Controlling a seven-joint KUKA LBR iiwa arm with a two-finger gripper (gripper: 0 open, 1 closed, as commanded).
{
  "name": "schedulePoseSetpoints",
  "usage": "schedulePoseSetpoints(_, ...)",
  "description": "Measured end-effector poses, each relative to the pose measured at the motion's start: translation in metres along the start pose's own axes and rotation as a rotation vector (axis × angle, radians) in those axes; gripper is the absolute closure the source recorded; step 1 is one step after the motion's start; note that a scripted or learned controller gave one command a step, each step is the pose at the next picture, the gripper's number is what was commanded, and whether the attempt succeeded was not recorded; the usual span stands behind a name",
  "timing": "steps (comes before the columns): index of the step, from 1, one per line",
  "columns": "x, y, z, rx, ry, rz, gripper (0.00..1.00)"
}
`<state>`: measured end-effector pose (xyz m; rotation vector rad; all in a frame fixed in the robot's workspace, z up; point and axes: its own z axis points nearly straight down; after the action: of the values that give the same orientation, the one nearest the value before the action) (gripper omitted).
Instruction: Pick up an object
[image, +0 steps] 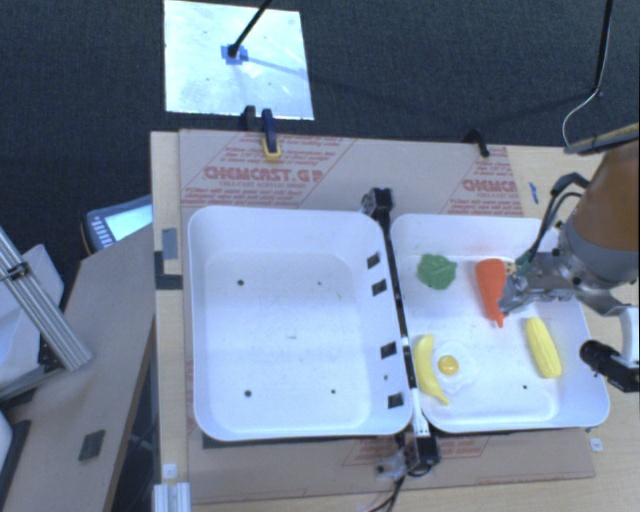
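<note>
The shallow white plastic bin on the left (290, 330) sits beside its twin, the shallow white plastic bin on the right (500, 400), which holds all the toys. Along the right bin's near-left side lies a curved yellow plastic banana (426, 366), long axis running roughly twelve to six o'clock. Touching its right edge is a small white-and-yellow fried-egg toy (450, 366). At twelve o'clock from the banana rests a green leafy lump of plastic (436, 270). Further right lies an orange plastic carrot (490, 288), long axis near twelve to six, narrow tip toward six o'clock. The grey two-finger gripper (515, 296) sits at the carrot's right flank, at or just beside it; whether the claw is wide, narrow or clamped cannot be told. At five o'clock from it lies a yellow plastic corn cob (543, 347), pointing eleven to five.
</note>
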<state>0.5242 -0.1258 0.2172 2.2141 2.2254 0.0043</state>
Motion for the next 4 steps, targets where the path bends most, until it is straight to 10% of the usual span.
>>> schedulePoseSetpoints(1,0.086,-0.005,-0.108,-0.011,0.003,-0.009,1.00)
schedulePoseSetpoints(4,0.081,-0.004,-0.134,-0.010,0.000,-0.013,1.00)
